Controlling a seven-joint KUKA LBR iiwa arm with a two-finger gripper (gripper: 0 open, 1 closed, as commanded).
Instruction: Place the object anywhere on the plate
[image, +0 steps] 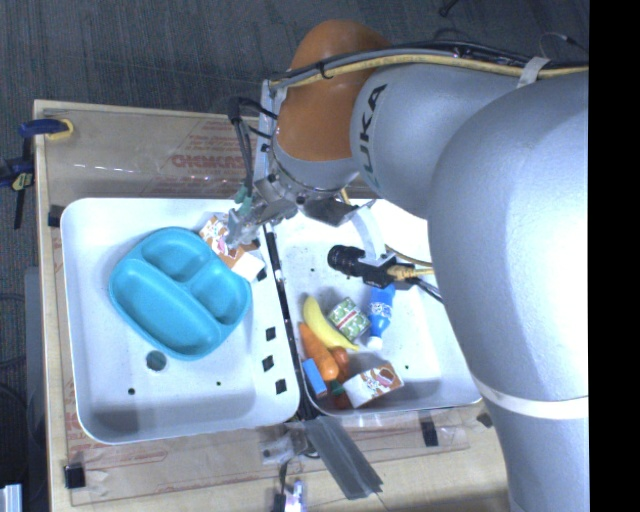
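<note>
**At the plate's upper right edge: gripper down by the little packet**

On the left side of the frame sits the shallow white left bin, and most of its middle is taken up by the bright blue plastic plate with divided compartments. Just below the plate's lower left edge there's a small dark green round thing on the bin floor, too small to say what it is.

Moving right, the small orange-and-white printed packet lies in the upper right part of that same bin. It's just beside the plate's upper right rim, on the bin floor rather than on the plate. A brownish bit sits just below it near the divider, can't make it out.

The gripper is right there, down low at the packet's right side. Honestly I can't tell if it's apart or closed, or whether it's got hold of anything.

Across the divider, the white right bin has a cluster in its lower half: a yellow banana, an orange carrot-shaped piece, a blue block, a green-and-white carton, a blue-and-white bottle and a red-and-white carton.

The big grey arm with its orange band comes in from the right of the frame.
</note>
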